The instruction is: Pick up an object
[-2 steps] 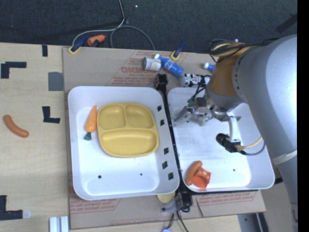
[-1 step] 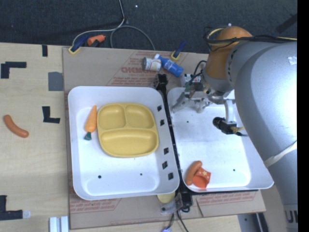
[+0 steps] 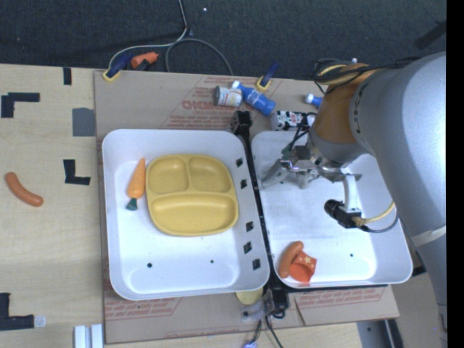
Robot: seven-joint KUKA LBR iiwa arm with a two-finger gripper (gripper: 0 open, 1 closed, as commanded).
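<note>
Seen from above at a slant: two shallow white plastic bins side by side on a tan cardboard-covered bench.

In the left bin: a yellow three-compartment plastic plate near the middle, with an orange toy carrot just beside the plate's left edge, green tip toward the viewer.

In the right bin: an orange-red toy sausage touching a red-orange wedge-shaped toy, both near the front left corner.

Reaching in from the right, a grey arm with an orange band, its claw low over the rear left part of the right bin, well apart from the toys there. Claw spread not discernible. Nothing visibly held.

Outside the bins: an orange toy sausage on the bench at far left; a small blue and white bottle behind the bins.
</note>
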